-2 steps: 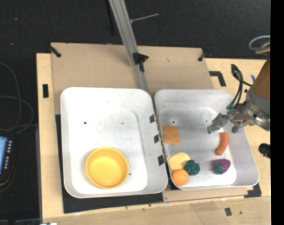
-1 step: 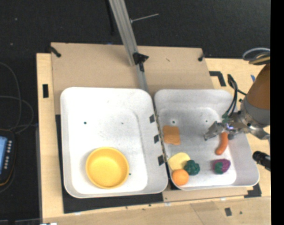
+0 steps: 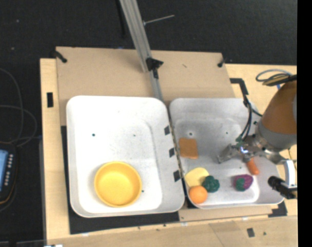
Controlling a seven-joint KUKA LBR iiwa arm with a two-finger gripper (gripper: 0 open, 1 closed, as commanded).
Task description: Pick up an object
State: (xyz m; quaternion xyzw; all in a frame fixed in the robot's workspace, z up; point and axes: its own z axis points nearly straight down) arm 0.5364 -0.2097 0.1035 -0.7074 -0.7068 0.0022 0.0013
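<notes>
We find the arm (image 3: 280,115) entering from the right, its orange band and grey wrist cut off by the frame edge. The hand (image 3: 233,152) sits low over the right bin (image 3: 207,107), pointing left, with metal parts and cabling crowding it. We cannot tell how far it is open, nor whether it has hold of anything; the parts there are small and blurred.

The right bin carries the candidate objects. A small orange piece, carrot-like (image 3: 253,166), lies just beside the wrist, partly hidden by it. A purple item (image 3: 242,182) sits near the bin's front right. A tan block (image 3: 189,148) lies near the bin's left wall. At the front left corner a pale yellow item (image 3: 196,176), a dark green broccoli-like item (image 3: 211,183) and an orange ball (image 3: 198,194) are bunched together, touching or nearly so; we cannot resolve their exact shapes.

The left bin (image 3: 120,122) holds a yellow bowl (image 3: 118,183), upright, near its front edge. Both bins rest on the tabletop (image 3: 135,73), over a brown board. A slanted metal rail (image 3: 138,27) crosses the board from the top. At the left frame edge a handheld screen unit (image 3: 0,171) is cut off, with dark cables near it.
</notes>
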